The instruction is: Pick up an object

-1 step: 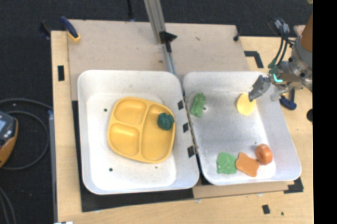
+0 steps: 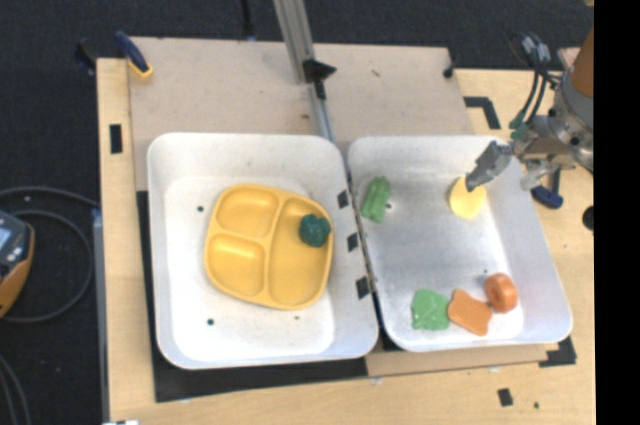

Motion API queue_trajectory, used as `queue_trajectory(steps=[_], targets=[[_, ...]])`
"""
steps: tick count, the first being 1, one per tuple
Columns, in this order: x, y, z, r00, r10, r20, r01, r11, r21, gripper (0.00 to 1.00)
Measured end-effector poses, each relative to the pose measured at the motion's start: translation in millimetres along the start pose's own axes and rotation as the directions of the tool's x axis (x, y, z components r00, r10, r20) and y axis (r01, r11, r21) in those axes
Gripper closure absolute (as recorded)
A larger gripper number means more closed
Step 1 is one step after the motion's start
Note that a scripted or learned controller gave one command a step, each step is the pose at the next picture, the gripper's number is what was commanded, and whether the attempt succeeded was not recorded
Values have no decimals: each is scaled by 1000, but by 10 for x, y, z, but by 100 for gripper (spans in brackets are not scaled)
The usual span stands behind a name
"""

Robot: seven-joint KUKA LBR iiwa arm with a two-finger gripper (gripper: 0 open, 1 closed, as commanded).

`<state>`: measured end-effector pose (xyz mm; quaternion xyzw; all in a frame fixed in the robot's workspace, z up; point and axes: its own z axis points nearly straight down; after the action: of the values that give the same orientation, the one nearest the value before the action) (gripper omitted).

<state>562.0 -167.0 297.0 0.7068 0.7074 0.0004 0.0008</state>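
Yellow round piece [image 2: 466, 201] lies flat near the upper right of the right bin [image 2: 430, 243], a pale, smooth disc-like shape against the white floor. The gripper [image 2: 487, 167] hangs just above and beside it, its grey fingers [image 2: 490, 163] slanting down toward the piece's upper edge. Whether the tips touch the piece I cannot tell, and the view is too small and blurred to show whether the gripper stands open or closed; nothing is seen clamped between the fingers.

Elsewhere in the right bin, a light green block [image 2: 376, 199] sits close to the left wall. Along the lower edge lie three things in a row: a green flat piece [image 2: 430, 310], an orange wedge [image 2: 470, 312] touching or just beside it, and a darker orange lump [image 2: 501, 292] near the wedge's right end.

The left bin [image 2: 180, 313] holds a yellow divided plate [image 2: 267, 245] with three compartments. A small dark green ball [image 2: 315, 230] rests on the plate's right-hand compartment, near its upper rim.

The arm [image 2: 570, 128] comes in from the right, with cables looping above its wrist. A metal rail [image 2: 290, 3] stands at a slant behind the bins. No readable writing or label appears on any of the things.
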Motion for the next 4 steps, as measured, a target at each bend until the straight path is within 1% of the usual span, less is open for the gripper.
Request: queue_trajectory(steps=[1, 2, 3, 4], targets=[[-47, -47, 440, 1000, 1, 1, -1, 1000, 4, 0], [12, -123, 1002, 1000, 0, 0, 0, 1000, 5, 0], [-27, -65, 1606, 1000, 1, 0, -1, 1000, 5, 0], [-47, -45, 1454, 1000, 4, 2, -4, 1000, -3, 100]])
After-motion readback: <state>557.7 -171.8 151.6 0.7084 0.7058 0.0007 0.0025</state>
